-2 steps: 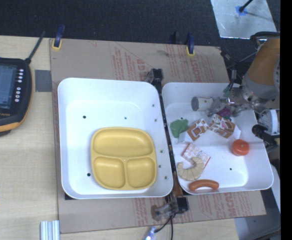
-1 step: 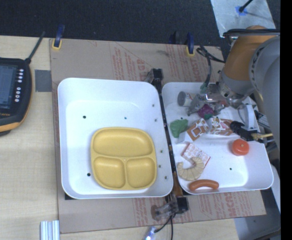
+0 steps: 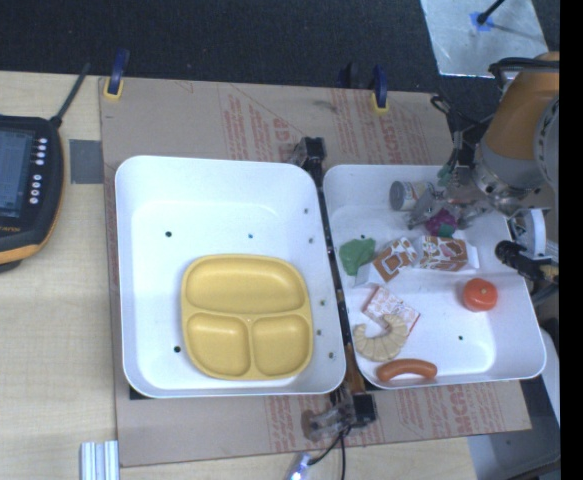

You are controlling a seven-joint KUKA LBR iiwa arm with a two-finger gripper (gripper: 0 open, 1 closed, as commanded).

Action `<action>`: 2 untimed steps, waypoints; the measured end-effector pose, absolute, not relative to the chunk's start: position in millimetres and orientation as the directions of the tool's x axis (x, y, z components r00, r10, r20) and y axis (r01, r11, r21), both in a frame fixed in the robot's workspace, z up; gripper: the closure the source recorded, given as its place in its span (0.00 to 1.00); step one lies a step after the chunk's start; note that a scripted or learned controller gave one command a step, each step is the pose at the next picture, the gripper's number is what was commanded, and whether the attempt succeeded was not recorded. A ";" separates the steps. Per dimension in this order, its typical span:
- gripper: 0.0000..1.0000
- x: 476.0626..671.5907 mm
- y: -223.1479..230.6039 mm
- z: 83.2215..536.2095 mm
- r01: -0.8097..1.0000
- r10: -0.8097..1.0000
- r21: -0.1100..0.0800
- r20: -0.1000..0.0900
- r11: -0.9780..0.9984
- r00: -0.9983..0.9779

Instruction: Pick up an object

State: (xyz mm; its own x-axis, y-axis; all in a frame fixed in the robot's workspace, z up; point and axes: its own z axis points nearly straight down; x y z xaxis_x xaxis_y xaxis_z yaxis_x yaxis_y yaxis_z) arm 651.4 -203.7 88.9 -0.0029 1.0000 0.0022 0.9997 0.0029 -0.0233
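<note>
My gripper (image 3: 441, 206) hangs low over the far right part of the right bin (image 3: 511, 353), its arm coming in from the right edge. Just under it lies a small purple object (image 3: 439, 225), partly hidden by it. A grey can (image 3: 403, 194) lies on its side just left of the gripper. Nearer the front sit a brown and white snack packet (image 3: 426, 255), a green toy (image 3: 357, 255) and a red tomato (image 3: 480, 294). A wrapped cracker (image 3: 389, 311), a tan pastry (image 3: 379, 344) and a sausage (image 3: 406, 371) lie at the front.
The left bin (image 3: 151, 208) holds a yellow divided tray (image 3: 248, 315). A control tablet (image 3: 6, 186) rests on the bench at far left. A dark ridge (image 3: 329, 268) separates the two bins. Clamps (image 3: 379, 86) stand at the back edge.
</note>
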 end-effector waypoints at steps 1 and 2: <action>0.00 652.0 -211.5 88.7 1.000 1.000 -0.023 0.004 0.005 -0.005; 1.00 652.9 -211.7 99.6 1.000 1.000 -0.021 0.003 0.008 -0.008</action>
